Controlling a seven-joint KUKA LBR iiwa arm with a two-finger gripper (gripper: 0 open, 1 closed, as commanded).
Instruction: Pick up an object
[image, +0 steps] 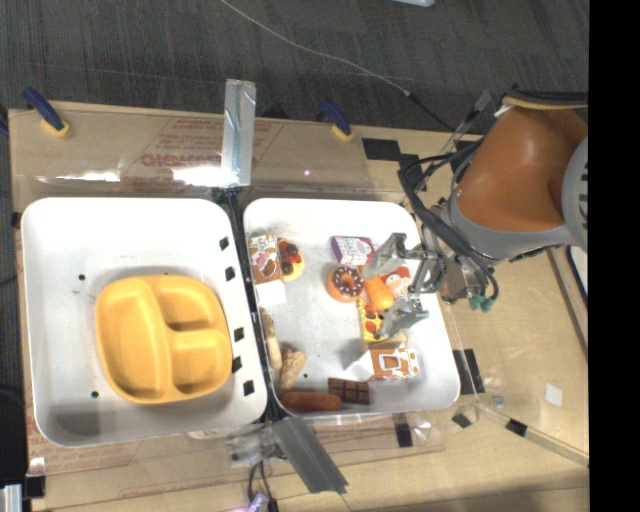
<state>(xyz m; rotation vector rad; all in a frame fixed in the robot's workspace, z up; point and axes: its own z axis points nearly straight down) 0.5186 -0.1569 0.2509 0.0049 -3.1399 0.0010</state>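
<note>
Grasp step, by the look of it: gripper low in the right bin, fingers spread either side of a small orange toy near the right wall, beside the donut. Next, likely: close squarely on the toy, then lift straight up.

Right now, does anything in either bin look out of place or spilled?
Nothing stands out. The yellow tray lies flat in the left bin; the toy foods lie scattered in the right bin, none over the rim. The gripper is among them.
</note>
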